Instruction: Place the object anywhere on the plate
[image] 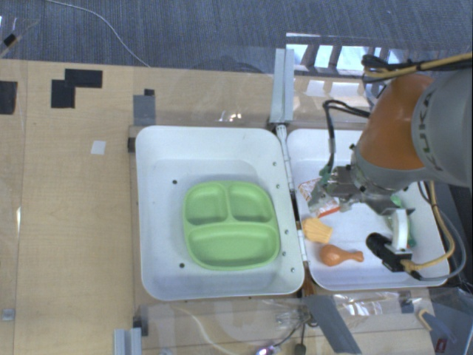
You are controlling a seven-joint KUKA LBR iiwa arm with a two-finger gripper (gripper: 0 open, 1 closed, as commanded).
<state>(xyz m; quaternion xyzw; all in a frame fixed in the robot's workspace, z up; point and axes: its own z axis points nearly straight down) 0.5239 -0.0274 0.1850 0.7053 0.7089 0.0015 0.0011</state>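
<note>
Two bins (159, 198): left holds green plate (230, 224), right holds toy foods (329, 242).

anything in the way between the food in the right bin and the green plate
Only the raised rims where the two bins meet lie between the yellow wedge, the orange drumstick and the green plate in the left bin. The plate's compartments look bare. The pincer hovers above the wedge.
</note>
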